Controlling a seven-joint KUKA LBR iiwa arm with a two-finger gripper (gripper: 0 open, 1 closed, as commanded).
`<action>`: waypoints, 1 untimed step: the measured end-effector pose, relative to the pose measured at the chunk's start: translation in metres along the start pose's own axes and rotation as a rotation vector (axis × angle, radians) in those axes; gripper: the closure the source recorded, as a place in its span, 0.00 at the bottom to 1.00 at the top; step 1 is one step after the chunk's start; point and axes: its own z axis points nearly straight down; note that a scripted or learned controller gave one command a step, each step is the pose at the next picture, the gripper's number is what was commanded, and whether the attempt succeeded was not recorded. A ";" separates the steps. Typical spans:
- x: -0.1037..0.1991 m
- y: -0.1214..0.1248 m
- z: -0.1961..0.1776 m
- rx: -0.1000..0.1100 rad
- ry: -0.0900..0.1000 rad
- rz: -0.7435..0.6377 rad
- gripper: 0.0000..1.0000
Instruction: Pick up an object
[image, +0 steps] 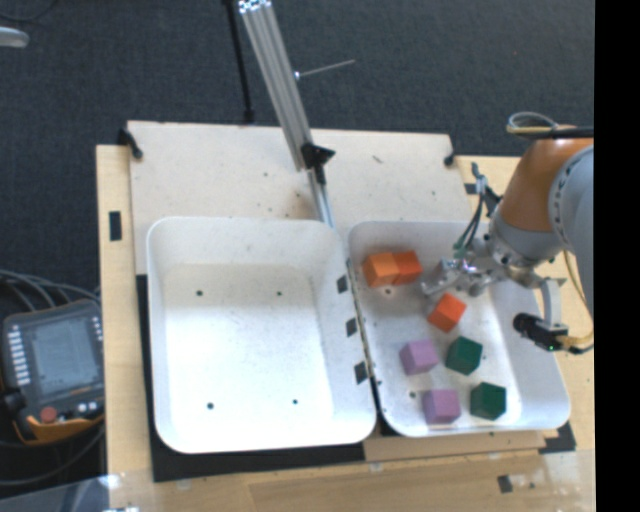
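Camera view looks down on the right bin (560, 400), and nearest its front edge sit a purple cube (440, 405) and a dark green cube (488, 400) side by side. Just behind them lie a second purple cube (419, 356) and a second green cube (464, 355). Farther back, a small orange cube (447, 312) rests tilted, corner toward the front. The gripper (462, 276) hangs right above and slightly behind it, close enough that I judge this cube the likely target; it lies just forward and a touch left of the tool. Whether the jaws are spread or shut I cannot tell. A longer orange block (392, 268) lies to the left, long axis across the bin. The left bin (160, 300) stands alongside.
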 end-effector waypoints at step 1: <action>-0.002 0.001 -0.015 -0.007 -0.003 -0.001 1.00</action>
